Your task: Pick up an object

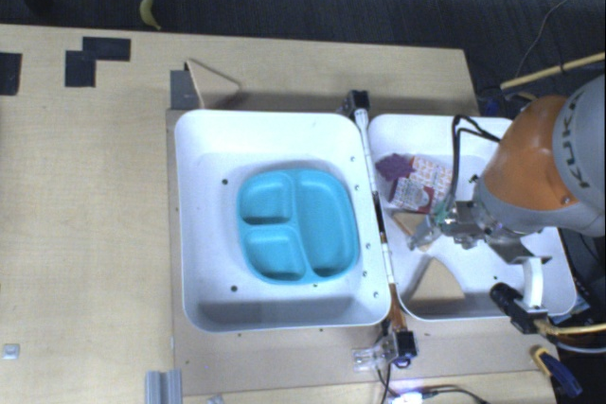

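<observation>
The right bin [417,132] holds a small pile: a purple object [392,167], a packet with a red and white pattern [420,184] and a tan piece [407,222] just in front of them. My gripper [434,230] hangs low over the middle of this bin, right next to the tan piece and the packet's near edge. The arm's orange band [530,167] and grey wrist hide the bin's right half. I see nothing clearly held.
The left bin [204,203] holds a blue divided plate [297,224]. A tan wedge [434,284] lies near the right bin's front wall. A black rail [372,194] runs between the bins. Cables lie at the front right corner.
</observation>
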You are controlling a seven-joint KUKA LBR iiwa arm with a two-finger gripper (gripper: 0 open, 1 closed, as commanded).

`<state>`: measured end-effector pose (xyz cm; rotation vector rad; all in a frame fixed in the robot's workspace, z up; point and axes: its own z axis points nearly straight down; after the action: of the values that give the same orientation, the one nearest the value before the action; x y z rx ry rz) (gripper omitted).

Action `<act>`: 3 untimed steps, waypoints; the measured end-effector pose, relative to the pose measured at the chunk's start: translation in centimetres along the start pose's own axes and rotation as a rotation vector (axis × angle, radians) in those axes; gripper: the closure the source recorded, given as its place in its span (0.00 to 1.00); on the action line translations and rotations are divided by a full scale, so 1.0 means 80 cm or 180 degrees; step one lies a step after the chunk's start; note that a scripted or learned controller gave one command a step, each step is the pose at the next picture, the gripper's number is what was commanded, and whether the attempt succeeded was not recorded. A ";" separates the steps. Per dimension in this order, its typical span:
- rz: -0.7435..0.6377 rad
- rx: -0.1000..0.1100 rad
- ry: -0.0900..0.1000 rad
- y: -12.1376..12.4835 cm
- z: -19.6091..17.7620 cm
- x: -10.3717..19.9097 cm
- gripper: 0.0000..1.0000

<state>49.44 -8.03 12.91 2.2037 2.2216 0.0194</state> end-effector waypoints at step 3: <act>0.0017 0.0017 -0.0001 -0.005 0.038 -0.013 0.00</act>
<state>49.08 -9.06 9.84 2.2123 2.2181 0.0130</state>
